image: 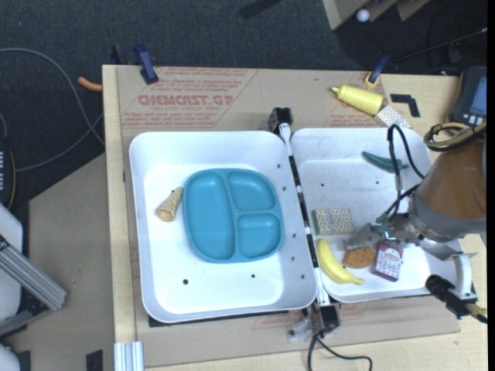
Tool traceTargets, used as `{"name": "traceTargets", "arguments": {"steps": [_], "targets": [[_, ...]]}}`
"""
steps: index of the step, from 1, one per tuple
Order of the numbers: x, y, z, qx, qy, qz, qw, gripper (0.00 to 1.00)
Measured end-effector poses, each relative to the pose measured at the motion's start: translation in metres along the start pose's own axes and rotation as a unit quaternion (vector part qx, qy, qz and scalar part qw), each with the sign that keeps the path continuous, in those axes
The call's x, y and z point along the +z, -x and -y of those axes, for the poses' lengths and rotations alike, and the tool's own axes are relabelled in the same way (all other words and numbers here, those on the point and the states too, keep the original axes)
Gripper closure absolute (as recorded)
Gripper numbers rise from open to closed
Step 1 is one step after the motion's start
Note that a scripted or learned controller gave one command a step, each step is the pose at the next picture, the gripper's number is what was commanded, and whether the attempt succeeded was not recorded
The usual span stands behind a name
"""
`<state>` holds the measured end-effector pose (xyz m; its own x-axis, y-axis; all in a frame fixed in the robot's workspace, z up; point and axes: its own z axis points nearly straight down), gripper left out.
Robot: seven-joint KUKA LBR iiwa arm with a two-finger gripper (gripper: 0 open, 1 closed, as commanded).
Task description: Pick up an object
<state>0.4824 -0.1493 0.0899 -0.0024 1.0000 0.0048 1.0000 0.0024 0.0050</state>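
In the right bin [332, 139], along the front wall, lie a yellow banana [334, 263], a round brown biscuit-like piece [358, 256] and a small red packet [387, 262]. A pale checked square [332, 221] sits just behind the banana. My gripper [371, 239] hangs low over the front of this bin, directly above the brown piece and the red packet and close to both. The grey arm [452, 199] comes in from the right and hides the bin's right side. I see nothing lifted off the bin floor.
A green object [380, 161] lies at the back of the right bin. The left bin [151, 157] holds a blue divided plate [232, 212] and a tan cone [169, 203]. A yellow bottle [358, 97] lies on the bench behind the bins.
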Motion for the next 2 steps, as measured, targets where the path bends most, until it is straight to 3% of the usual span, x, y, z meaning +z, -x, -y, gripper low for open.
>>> {"name": "traceTargets", "arguments": {"steps": [1,2], "targets": [[-0.0115,0.0027,-0.0025,0.002,0.006,0.005,1.0,1.0],[-0.0211,0.0025,-0.0028,0.002,0.007,0.005,1.0,1.0]]}}
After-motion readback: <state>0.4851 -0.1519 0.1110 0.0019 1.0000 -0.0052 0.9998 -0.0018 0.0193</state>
